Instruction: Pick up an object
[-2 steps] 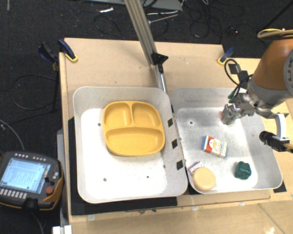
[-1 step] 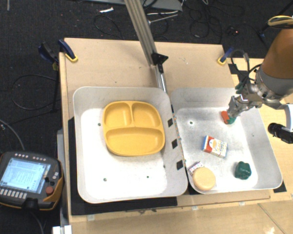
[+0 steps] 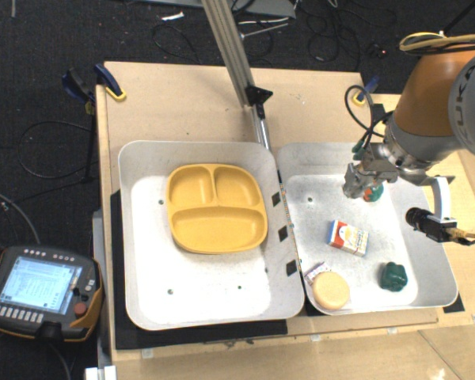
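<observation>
While the end effector hangs over the right bin, its state is unclear.

Even, moderately bright overhead light, soft shadows under the white bins, slight graininess, dark floor surroundings.
</observation>
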Available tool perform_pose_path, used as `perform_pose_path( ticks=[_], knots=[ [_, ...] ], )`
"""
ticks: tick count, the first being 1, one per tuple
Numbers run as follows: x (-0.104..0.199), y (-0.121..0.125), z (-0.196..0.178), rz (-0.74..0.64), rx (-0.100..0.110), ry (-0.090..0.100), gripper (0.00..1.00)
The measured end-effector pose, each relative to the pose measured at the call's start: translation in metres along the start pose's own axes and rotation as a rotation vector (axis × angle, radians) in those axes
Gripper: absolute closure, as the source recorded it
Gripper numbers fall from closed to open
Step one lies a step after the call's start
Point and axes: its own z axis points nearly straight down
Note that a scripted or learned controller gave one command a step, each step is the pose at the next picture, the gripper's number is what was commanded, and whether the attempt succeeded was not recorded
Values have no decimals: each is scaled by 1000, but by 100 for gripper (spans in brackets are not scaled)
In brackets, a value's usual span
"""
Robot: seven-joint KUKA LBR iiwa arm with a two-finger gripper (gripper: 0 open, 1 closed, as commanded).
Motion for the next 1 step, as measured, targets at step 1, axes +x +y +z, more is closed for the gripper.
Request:
perform_pose_path(
  ticks=[1],
  knots=[
    [62,-10,-10,-2,-1,1,100]
  ],
)
